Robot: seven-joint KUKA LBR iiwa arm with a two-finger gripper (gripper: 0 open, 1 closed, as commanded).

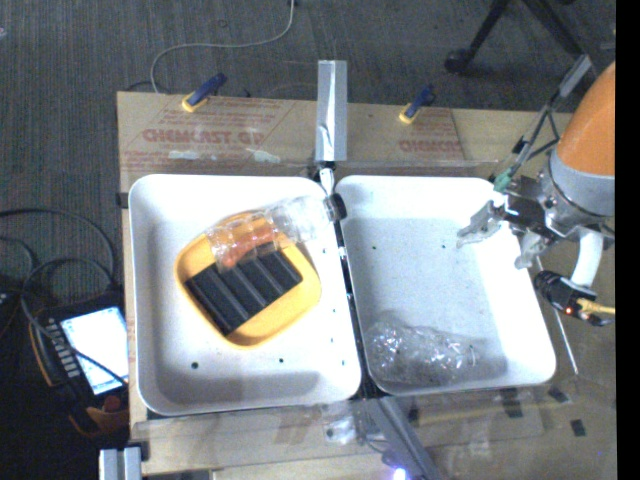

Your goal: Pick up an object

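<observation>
While the gripper hangs over the upper right corner of the right bin, its fingers stand spread apart with nothing between them.

A crumpled clear plastic bag lies near the lower edge of that bin, well apart from the gripper. In the left bin, at frame centre-left, a yellow tray with black ridged inserts sits tilted, and a clear plastic wrapper rests on its upper edge.
</observation>
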